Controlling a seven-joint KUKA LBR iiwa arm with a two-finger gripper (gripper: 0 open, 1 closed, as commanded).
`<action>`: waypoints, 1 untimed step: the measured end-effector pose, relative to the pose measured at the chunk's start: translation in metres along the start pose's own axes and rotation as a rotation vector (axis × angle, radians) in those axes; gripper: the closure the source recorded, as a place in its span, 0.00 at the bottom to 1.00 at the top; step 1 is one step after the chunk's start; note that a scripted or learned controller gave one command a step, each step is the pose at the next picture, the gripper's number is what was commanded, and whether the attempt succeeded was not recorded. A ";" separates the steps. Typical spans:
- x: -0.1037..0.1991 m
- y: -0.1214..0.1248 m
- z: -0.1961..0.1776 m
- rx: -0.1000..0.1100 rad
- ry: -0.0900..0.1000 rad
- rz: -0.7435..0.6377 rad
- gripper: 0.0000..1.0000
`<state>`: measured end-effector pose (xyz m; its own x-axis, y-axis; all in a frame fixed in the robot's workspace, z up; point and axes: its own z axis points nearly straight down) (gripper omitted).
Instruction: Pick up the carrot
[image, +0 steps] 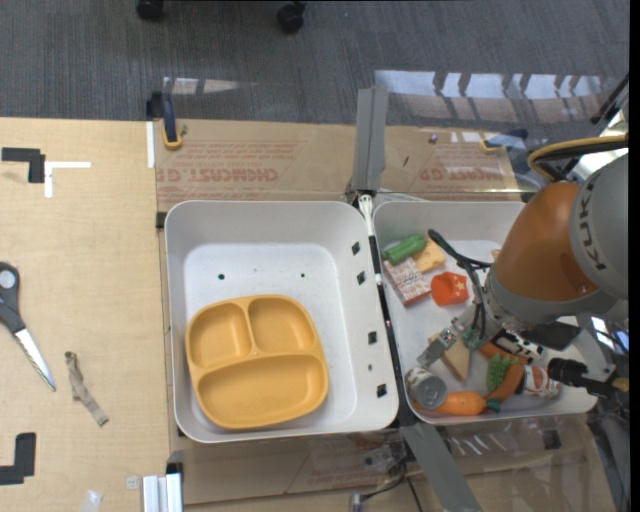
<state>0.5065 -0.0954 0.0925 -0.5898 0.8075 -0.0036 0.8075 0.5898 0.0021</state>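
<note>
**Robot arm over the right bin, carrot lying at the bin's near edge**

2 shallow white bins sat side by side on a pale wooden worktop (80, 300), seen from above at a slant. The left bin (262, 252) held 1 yellow plate (257, 359) with 3 compartments, resting toward the bin's near left corner.

The right bin (400, 345) held a cluster of small toy foods. Toward its far left lay a green vegetable (405, 247), with a yellow wedge (431, 260) just beside it and a red-and-white packet (407, 282) below them. A red pepper (450, 289) sat near the middle. The carrot (463, 403), orange and lying on its side, rested at the near edge of this bin, just right of a small round grey tin (429, 390). A second orange-and-green piece (503, 380) lay tilted just to the carrot's right.

The grey arm with its orange band (545, 255) reached in from the right and covered much of the right bin. Its claw (455, 338) hung above the middle of the bin, pointing down and left, just above the carrot and apart from it. Whether the claw was open or closed could not be told from this angle, and nothing could be seen gripped in it.

On the worktop left of the bins lay scissors (18, 325) and a small strip of material (86, 388).
</note>
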 end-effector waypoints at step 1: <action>0.000 0.000 0.000 0.000 0.000 0.000 0.00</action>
<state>0.5065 -0.0954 0.0924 -0.5898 0.8076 -0.0036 0.8076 0.5898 0.0021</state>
